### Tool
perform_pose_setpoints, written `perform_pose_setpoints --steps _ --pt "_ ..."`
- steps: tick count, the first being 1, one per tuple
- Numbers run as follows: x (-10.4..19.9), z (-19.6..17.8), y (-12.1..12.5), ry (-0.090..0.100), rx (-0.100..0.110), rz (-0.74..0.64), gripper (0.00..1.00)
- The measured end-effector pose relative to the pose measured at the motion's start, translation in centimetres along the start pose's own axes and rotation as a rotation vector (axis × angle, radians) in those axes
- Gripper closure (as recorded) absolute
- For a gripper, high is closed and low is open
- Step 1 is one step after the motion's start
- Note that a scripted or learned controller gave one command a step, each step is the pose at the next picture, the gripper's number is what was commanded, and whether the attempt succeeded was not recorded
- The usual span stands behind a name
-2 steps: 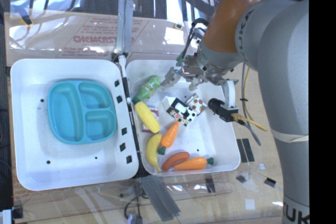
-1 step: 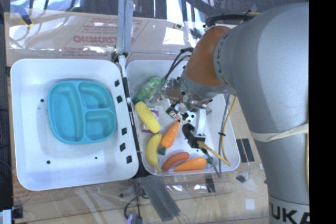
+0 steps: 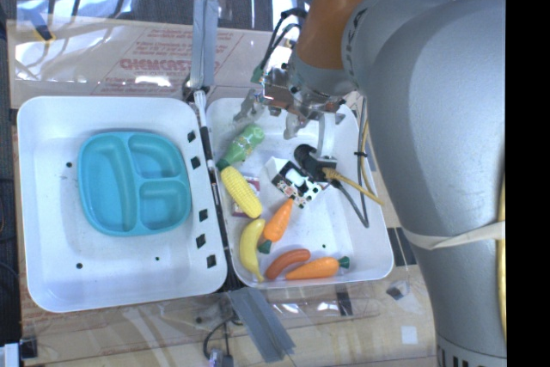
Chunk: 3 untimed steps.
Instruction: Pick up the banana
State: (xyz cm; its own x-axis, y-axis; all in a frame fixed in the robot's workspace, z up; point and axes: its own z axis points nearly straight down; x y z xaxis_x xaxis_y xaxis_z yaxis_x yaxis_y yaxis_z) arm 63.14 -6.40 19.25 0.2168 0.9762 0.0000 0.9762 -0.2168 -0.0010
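Two white bins side by side. Landmark = corn cob (image 3: pixel 241 191), lying slantwise in the R-hand bin (image 3: pixel 331 228) (R as the view shows it), close to the wall that bin shares w/ its neighbour.

R-hand bin contents, each placed vs the corn cob:
- banana (image 3: pixel 251 245): just below the cob's lower end, toward the near rim. Yellow, curved, lying flat along the same wall.
- small carrot (image 3: pixel 279 219): just view-R of the cob's lower end, tilted, its green end down against the banana.
- sausage (image 3: pixel 288 262): below and R of the cob, on the far side of the banana from the wall. Touching the banana or only just beside it, can't tell.
- long carrot (image 3: pixel 316 269): further R of the cob than the sausage, just beside the sausage, by the near rim, w/ its green end pointing away from the cob.
- green veg (image 3: pixel 243 143): just above the cob's upper end, looks to be touching it.

Gripper (image 3: pixel 271 118): above and slightly R of the cob, over the far part of the R-hand bin, near the green veg. Jaws stand apart, fairly wide, w/ nothing btwn them. It's well apart from the banana, w/ the cob lying btwn the two.

L-hand bin (image 3: pixel 43 211): view-L of the cob, across the two adjoining walls. It holds one blue tray (image 3: pixel 133 185), lying flat, w/ three compartments: one large on the side away from the cob, two smaller on the side nearer it.
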Motion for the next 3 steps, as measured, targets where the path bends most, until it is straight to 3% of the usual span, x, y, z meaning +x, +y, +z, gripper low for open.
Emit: perform_pose_setpoints --steps 1,2,3 --pt "-0.9 0.2 -4.0 -0.001 0.004 0.053 0.0" --pt "-4.7 7.9 -4.2 0.004 -0.013 -0.051 0.0" --pt "-4.8 8.6 -4.8 -0.011 -0.026 -0.436 0.0"
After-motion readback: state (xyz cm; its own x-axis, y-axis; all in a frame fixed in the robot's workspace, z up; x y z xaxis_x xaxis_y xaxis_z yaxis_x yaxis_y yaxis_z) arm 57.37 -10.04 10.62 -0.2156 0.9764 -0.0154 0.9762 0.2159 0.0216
